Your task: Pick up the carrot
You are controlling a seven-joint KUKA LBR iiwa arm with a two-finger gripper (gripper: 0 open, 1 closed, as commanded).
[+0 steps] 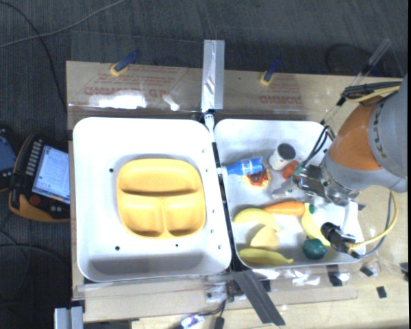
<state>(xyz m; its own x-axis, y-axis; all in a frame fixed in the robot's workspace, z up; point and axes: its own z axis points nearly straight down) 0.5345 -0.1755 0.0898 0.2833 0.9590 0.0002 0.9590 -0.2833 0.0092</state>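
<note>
The carrot [285, 208], a slim orange taper with a smooth skin, lies roughly level near the middle of the right bin [260, 130], its thick end toward the arm and its thin tip pointing at the divider between the two bins. The gripper [308, 187] sits just above and beside the carrot's thick end, close enough that they may touch; whether it is open or closed cannot be told, and the carrot does not visibly sit in its grasp. Just below the carrot curves a pale yellow banana [252, 216], with a wedge-shaped yellow piece [265, 238] and a second banana [265, 256] further down, so little free room remains on that side. Above the carrot lie a blue bottle-like item [247, 166], a small orange-red object [259, 177] and a white round cup with a dark opening [283, 155]. A dark green rounded object [315, 249] rests by the bin's lower right corner. Beyond the divider, the left bin [96, 204] holds a glossy yellow compartment tray [162, 196], with bare white floor all round it.
</note>
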